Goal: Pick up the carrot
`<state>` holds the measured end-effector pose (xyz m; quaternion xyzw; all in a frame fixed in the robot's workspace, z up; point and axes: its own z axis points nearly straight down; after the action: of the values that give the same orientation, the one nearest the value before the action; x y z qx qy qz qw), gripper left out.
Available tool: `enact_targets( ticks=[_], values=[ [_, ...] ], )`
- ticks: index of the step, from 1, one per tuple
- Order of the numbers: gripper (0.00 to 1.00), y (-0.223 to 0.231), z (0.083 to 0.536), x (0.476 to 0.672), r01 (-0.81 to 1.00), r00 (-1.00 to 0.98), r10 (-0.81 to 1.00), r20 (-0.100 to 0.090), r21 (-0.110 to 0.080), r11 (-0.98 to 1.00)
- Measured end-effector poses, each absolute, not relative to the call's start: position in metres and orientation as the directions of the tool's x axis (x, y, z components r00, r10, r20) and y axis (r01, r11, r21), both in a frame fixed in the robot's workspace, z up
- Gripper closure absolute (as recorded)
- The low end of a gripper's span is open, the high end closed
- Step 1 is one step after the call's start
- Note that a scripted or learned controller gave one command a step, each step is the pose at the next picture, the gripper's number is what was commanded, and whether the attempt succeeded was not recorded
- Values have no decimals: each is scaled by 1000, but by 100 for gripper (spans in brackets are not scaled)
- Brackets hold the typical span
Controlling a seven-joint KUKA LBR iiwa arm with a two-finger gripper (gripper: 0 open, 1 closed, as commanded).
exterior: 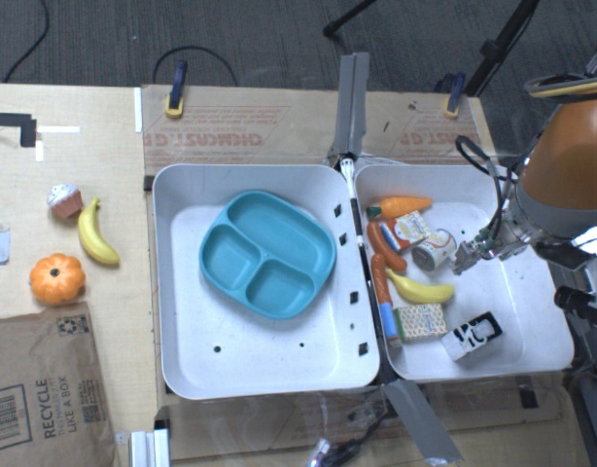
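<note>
Currently: gripper (471, 252) low inside right bin (532, 358), jaw state cannot be determined.
Carrot (403, 205) lies at that bin's far left corner, apart from the gripper, beside a small can (434, 251).

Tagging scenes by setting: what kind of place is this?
Probably a robot lab test bench, not a kitchen: two white bins on a clamped board, toy food such as the carrot and banana, and tripod legs on carpet.
</note>
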<state>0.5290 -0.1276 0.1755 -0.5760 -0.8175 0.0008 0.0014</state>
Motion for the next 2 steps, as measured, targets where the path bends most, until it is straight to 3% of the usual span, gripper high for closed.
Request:
enact_targets(
  ticks=[1, 2],
  values=[
    [100, -115, 167, 554, 885, -466, 885, 0, -2, 466],
    [100, -83, 190, 505, 831, -556, 831, 2, -3, 556]
  ],
)
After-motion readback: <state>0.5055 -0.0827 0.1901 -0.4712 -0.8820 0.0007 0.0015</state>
